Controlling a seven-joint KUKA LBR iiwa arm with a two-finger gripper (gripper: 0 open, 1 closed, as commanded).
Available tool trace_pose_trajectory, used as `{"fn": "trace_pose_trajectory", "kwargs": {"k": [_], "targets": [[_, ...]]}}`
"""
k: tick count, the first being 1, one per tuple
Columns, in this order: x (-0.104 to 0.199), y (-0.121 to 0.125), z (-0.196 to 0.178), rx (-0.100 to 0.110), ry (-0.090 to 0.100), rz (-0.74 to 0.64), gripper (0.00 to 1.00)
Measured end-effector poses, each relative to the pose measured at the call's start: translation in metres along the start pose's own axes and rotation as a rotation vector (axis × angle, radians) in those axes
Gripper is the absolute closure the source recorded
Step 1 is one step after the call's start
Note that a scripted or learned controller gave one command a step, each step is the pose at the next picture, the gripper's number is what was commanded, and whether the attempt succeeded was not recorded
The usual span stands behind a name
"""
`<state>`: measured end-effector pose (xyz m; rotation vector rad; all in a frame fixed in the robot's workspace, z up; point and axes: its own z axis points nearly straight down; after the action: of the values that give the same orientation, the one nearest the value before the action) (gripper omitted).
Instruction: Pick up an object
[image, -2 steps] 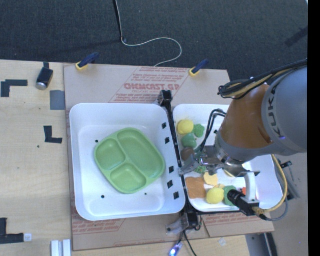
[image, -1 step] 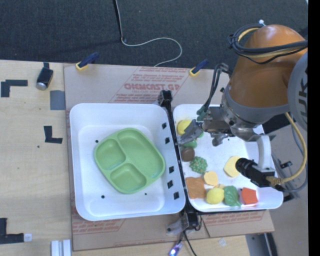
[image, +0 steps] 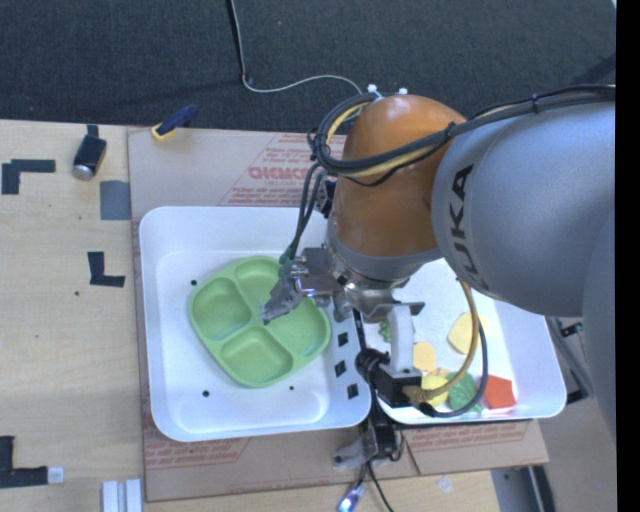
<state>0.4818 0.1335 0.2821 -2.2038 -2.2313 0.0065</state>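
Note:
A light green divided plate (image: 250, 322) lies flat in the left white bin (image: 160, 300). My gripper (image: 283, 297) hangs low over the plate's right side, near the upper right compartment; whether it touches the plate is unclear. The big orange wrist band and grey arm cover the middle of the bench and much of the right bin (image: 545, 385). In that bin lie a yellow piece (image: 461, 332), a smaller yellow piece (image: 425, 357), a green item (image: 461, 394) and an orange-red block (image: 499, 392). Nothing shows held.
Both bins rest on a cardboard sheet (image: 270, 170). A blue and yellow clip (image: 174, 121) and a small dark cylinder (image: 89, 153) lie at the back left of the bench. A white cable (image: 290, 84) runs behind the arm.

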Motion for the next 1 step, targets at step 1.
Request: {"fn": "trace_pose_trajectory", "kwargs": {"k": [1], "targets": [[-0.0762, 0.1108, 0.1034, -0.003, -0.006, 0.019, 0.0]]}}
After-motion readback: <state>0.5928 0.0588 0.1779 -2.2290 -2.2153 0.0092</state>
